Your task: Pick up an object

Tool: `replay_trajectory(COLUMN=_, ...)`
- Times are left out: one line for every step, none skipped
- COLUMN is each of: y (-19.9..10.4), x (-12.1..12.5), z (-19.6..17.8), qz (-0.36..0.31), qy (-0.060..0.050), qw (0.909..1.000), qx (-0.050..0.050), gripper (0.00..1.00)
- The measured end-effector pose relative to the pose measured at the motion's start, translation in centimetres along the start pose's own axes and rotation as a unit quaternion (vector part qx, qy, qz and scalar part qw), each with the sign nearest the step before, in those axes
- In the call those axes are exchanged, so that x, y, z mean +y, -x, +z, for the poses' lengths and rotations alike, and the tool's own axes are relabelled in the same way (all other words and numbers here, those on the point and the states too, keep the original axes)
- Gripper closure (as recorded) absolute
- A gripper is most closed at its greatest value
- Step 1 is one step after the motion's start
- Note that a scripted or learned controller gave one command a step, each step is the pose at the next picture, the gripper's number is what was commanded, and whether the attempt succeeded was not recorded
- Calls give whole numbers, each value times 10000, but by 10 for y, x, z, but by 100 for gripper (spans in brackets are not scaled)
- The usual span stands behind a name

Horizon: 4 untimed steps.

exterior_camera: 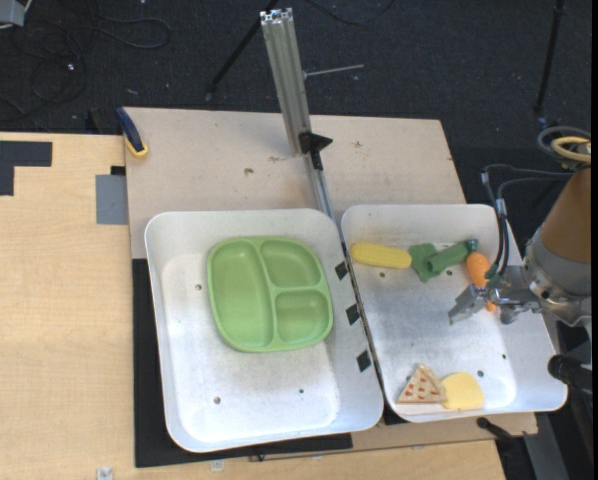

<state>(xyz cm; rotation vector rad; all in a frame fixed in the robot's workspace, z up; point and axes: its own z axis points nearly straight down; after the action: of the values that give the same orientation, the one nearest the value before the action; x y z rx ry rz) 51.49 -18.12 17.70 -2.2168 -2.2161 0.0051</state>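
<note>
The gripper is hanging low over the right bin, close to its right wall, with dark fingers pointing down-left toward the bin floor. Whether those fingers are apart or together cannot be told; they are blurring into one dark wedge, and nothing is showing between them.

The likely targets are lying along the bin's far edge: a yellow corn cob, a green toy beside it, and an orange carrot nearest the gripper, probably chosen because it is closest to the arm's reach. The carrot's lower end is merging with the wrist hardware, so contact is uncertain. A pizza slice and a yellow piece are sitting at the near edge. The green divided plate is resting in the left bin, well apart.
</note>
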Motion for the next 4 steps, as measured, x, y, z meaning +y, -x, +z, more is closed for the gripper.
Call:
replay_trajectory(y=5, x=6, z=58, qz=1, qy=5, qw=10000, qx=-2, gripper=0)
replay_trajectory(y=7, x=6, z=46, qz=15, qy=15, qw=10000, qx=-6, gripper=100)
replay_trajectory(y=13, x=2, z=1, qz=17, qy=47, qw=10000, qx=-18, gripper=100)
replay_trajectory(y=14, x=3, z=-37, qz=-7, qy=46, qw=10000, qx=-18, gripper=100)
